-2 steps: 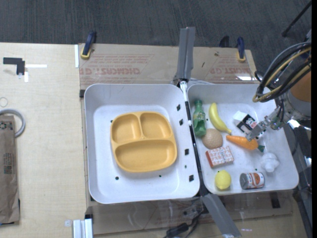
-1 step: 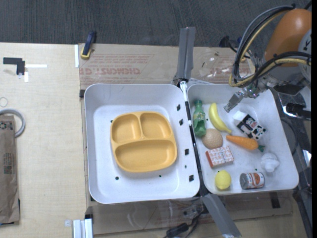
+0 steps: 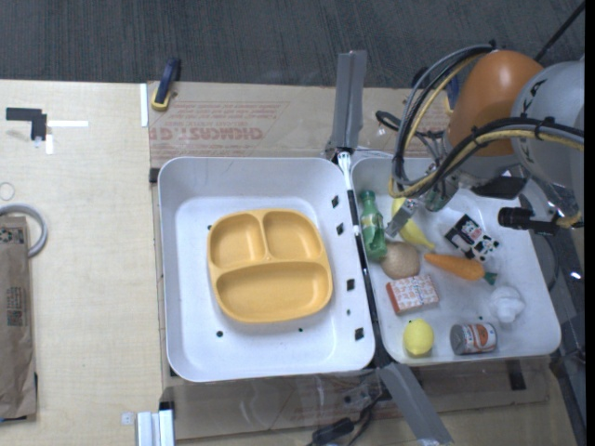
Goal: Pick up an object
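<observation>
Against the right bin's (image 3: 535, 337) left wall, the green bottle (image 3: 373, 225) lies lengthwise, cap toward the far edge; pincer (image 3: 402, 219) state unclear

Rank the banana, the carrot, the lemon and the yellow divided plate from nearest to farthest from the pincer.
From the pincer:
1. Banana, just below it, right bin.
2. Carrot, lower right.
3. Lemon, right bin's near edge.
4. Yellow divided plate, left bin.

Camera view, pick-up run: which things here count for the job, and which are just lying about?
For the job:
gripper, low in the right bin
green bottle
carrot
lemon
can
red box

Lying about:
yellow divided plate in the left bin
brown bag on the bench
</observation>
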